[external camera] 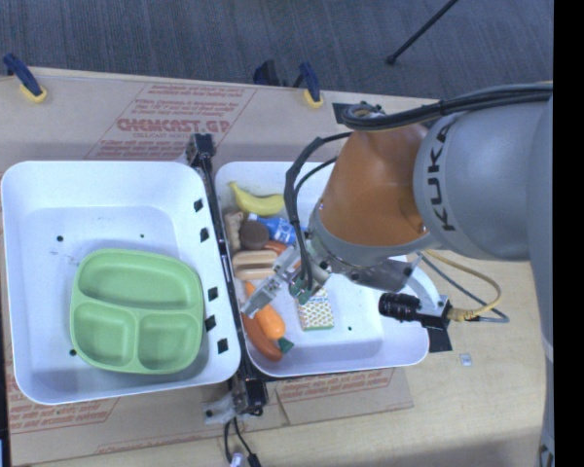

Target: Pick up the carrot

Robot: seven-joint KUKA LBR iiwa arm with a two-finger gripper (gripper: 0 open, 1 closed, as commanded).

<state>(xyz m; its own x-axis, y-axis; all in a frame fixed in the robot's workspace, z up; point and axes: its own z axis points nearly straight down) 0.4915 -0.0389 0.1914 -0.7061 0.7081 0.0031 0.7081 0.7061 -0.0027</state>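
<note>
The carrot [268, 331] is orange with a green end and lies in the right bin [370, 350] near its front left corner, against the wall next to the divider. My gripper [280, 288] hangs low over the bin just above and behind the carrot's upper end, under the arm's orange band [370, 197]. The wrist hides the middle of the bin. I see nothing lifted off the bin floor.
Behind the gripper in the right bin lie a yellow banana [256, 200], a brown item [254, 232], a blue packet [280, 230] and a bun-like piece [256, 261]. A dotted pale block [316, 311] sits right of the carrot. The left bin [39, 202] holds a green divided plate [136, 309].
</note>
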